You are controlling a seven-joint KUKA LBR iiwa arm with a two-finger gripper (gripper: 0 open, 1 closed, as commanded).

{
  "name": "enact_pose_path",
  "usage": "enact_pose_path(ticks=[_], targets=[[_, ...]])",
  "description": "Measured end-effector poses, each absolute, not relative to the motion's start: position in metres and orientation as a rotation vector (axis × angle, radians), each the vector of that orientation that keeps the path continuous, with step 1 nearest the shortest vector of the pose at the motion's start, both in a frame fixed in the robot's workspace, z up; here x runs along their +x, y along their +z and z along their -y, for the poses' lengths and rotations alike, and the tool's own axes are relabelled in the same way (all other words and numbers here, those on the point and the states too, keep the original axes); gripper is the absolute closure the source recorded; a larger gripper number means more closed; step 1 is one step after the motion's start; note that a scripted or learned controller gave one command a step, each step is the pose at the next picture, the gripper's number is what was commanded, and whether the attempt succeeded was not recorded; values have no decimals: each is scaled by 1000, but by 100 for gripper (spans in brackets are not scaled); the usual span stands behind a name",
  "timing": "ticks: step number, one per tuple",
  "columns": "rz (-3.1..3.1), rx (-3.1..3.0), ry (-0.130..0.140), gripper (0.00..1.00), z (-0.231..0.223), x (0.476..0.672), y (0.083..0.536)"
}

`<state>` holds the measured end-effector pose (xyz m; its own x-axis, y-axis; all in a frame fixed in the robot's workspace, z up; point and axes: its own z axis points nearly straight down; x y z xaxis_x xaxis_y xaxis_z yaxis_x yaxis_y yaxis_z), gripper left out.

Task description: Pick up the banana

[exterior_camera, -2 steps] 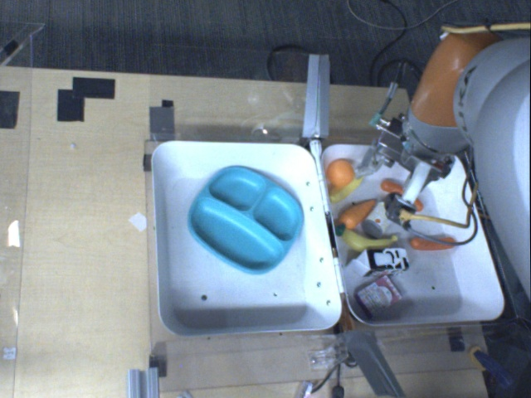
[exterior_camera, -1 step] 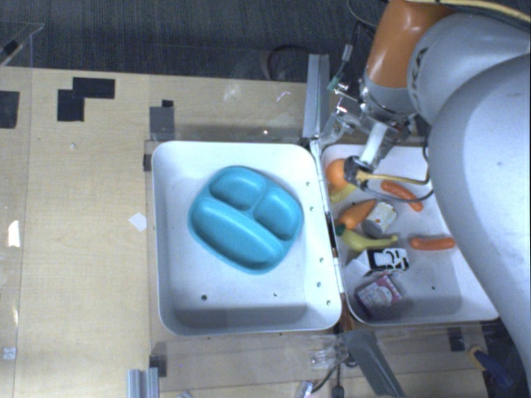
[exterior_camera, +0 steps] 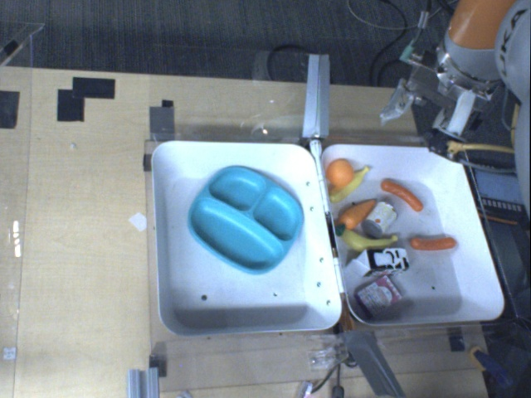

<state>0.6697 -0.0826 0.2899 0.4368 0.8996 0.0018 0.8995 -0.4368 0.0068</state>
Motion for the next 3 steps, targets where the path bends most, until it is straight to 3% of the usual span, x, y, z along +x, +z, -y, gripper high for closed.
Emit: enact_pose_path(ticks=[1, 2, 3], targets=[[-1511, 2753, 3, 0, 43, 669, 185], [-1608, 2695, 8, 0, 101, 648, 87], [-1731, 2616, 11, 0, 83, 612, 88]])
